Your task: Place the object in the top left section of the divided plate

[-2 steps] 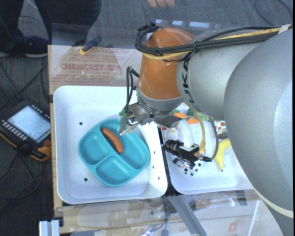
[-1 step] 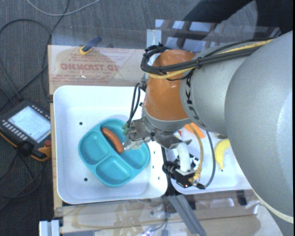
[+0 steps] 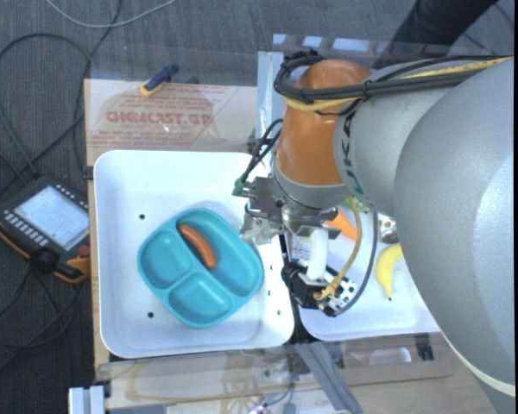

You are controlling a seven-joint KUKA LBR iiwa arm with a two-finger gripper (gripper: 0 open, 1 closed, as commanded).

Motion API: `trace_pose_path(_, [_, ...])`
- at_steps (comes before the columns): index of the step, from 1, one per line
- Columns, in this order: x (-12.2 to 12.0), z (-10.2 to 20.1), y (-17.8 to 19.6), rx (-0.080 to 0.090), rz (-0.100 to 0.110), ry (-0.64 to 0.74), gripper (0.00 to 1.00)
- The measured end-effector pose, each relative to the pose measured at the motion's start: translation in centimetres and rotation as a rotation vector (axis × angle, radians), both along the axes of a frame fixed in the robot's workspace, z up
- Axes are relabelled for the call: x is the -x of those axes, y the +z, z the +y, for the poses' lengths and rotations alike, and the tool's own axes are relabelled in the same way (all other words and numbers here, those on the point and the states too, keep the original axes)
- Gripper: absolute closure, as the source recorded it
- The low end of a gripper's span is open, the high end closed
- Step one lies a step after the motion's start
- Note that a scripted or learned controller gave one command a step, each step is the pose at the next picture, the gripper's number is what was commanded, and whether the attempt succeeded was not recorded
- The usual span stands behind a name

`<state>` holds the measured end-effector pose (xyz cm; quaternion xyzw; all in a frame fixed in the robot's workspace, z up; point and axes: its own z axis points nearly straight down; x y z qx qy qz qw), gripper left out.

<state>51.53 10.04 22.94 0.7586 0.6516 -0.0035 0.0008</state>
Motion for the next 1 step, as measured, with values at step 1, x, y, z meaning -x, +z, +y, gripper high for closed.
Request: trace_pose_path(1, [0.00,-0.01,0.67,0.005,0.005,0.001,1.00])
